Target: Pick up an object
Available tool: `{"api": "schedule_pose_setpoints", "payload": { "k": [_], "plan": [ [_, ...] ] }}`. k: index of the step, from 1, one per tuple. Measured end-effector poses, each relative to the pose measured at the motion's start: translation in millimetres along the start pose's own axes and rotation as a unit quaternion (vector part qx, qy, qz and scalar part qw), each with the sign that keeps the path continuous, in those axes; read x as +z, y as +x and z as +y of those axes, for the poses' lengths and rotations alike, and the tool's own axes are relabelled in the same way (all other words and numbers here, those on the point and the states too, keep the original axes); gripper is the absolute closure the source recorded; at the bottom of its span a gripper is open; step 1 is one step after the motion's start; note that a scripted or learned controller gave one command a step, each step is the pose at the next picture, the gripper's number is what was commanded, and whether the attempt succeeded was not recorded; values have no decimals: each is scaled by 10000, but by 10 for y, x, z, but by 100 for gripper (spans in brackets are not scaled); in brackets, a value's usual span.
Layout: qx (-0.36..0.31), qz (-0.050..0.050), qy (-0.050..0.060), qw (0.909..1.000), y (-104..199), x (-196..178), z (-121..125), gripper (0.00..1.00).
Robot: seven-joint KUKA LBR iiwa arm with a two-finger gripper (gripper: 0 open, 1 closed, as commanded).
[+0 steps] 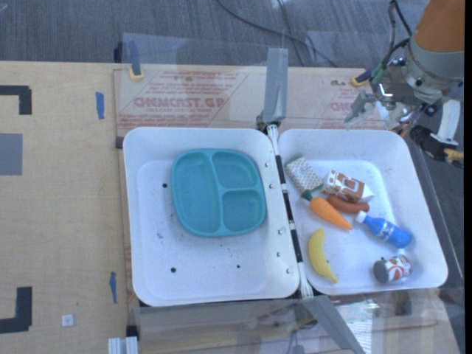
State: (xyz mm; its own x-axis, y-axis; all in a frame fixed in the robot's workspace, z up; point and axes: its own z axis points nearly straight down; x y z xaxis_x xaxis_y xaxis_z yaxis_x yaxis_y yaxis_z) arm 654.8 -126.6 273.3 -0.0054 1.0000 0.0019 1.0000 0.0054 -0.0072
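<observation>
So far nothing has been picked: every object is seen lying in a bin, none lifted. Left to right: the left bin [144, 220], a shallow white tray with rounded corners and a speckled, slightly dirty floor, is occupied by a teal divided plate [219, 192], smooth matte plastic, three compartments, rounded-rectangle outline. The right bin [428, 220], same moulded white form, holds the candidates: a crinkled patterned packet [304, 172] near its left wall, a curved yellow banana [320, 255] towards the front, a tapered orange carrot [330, 213], a red-brown sausage [348, 203] touching a small printed carton [347, 186], a blue bottle [387, 231] with white neck lying on its side, and a small tipped can [391, 269] with red-and-white label at front right. The gripper [383, 102] is seen at upper right, above the back rim of the right bin, well apart from all items; whether it is open or closed cannot be told. Approach, descent, grasp and lift are judged all outstanding.
</observation>
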Motion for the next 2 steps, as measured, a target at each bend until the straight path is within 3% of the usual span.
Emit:
{"api": "schedule_pose_setpoints", "payload": {
  "k": [1, 2],
  "plan": [
    [-441, 2, -4, 9990, -303, 1163, -554, 0],
    [-1087, -21, -69, 9940, -262, 1861, -1153, 0]
  ]
}}
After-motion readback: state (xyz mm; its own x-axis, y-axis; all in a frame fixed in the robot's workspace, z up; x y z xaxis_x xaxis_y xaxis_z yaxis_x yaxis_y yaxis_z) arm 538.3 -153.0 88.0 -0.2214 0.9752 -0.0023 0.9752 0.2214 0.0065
